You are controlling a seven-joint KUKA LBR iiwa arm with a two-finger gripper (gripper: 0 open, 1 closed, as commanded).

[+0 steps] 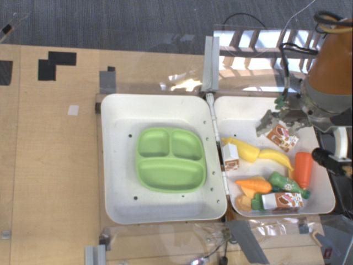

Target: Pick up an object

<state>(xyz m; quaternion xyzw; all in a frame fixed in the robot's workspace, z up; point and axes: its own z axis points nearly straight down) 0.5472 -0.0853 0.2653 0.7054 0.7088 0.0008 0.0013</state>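
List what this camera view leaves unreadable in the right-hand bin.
- Gripper: small and dark against the wrist, so its grip on the small brown-and-white carton below is unclear.
- Print on the brown-labelled bottle: too small.
- Orange carrot: partly covered by the green bottle.
- Right white bin: the grey arm covers its far right corner.

No words or numbers can be read here. The small carton (230,158) by the bin wall has a brown and white label — too tiny to read. The packet (282,138) near the top and the bottle (280,201) at the bottom have printed labels too — just blurry brown and red patches.
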